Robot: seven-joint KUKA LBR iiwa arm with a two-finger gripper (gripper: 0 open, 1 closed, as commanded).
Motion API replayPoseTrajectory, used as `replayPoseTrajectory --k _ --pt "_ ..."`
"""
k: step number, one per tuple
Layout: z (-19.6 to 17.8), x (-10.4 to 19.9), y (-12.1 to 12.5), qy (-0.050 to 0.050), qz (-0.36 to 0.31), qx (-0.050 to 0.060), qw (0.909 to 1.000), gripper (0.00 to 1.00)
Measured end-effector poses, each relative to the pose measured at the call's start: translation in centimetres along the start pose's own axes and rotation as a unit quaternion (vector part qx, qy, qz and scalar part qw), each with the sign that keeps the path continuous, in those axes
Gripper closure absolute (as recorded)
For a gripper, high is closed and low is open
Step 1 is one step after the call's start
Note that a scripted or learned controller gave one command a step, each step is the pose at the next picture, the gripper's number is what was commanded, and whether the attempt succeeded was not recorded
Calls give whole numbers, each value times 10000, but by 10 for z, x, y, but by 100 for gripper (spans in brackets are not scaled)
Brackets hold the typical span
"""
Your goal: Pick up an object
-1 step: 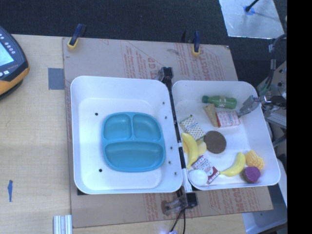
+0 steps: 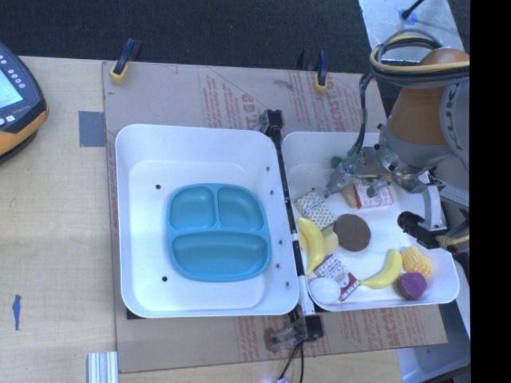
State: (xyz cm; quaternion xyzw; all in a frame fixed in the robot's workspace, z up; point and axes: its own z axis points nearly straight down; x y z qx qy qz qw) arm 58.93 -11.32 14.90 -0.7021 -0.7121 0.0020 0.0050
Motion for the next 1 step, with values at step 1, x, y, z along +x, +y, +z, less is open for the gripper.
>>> replayPoseTrajectory --k 1 --pt "52 -25 64 -8 65 102 9999 0"
